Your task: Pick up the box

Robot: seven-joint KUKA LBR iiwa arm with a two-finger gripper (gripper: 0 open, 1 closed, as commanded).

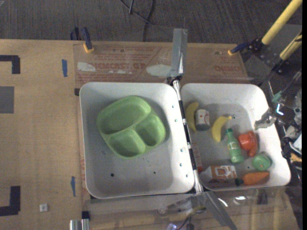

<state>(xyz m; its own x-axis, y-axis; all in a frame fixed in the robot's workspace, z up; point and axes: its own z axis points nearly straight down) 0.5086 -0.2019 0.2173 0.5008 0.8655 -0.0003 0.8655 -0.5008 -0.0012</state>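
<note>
Step in hand: approach, w/ the grasp itself not yet begun. My pincer [265, 121] sits at the far right side of the right bin [225, 86], over its edge, nothing in it. It's small and blurry there, so I can't tell whether it's apart or together.

The box [223, 172] is an orange-and-white carton lying flat at the near wall of the right bin, towards the front-left corner. It's well apart from my pincer, w/ clutter between us: a green bottle [234, 147] just beyond the box, a red item [247, 140] beside the bottle, a round green item [262, 162], and a carrot [255, 178] just right of the box, close to touching it or nearly so. Two bananas [219, 127] and a small can [202, 119] lie further back and aren't in the way. The left bin [144, 176] holds a green divided plate [130, 126], not relevant.

Next move, IMO: travel across above the clutter, centre over the box, line up across its narrow side, then come straight down. Main risks are the bin wall on one side and the carrot and bottle crowding the others, so there's little room for a sloppy descent.
</note>
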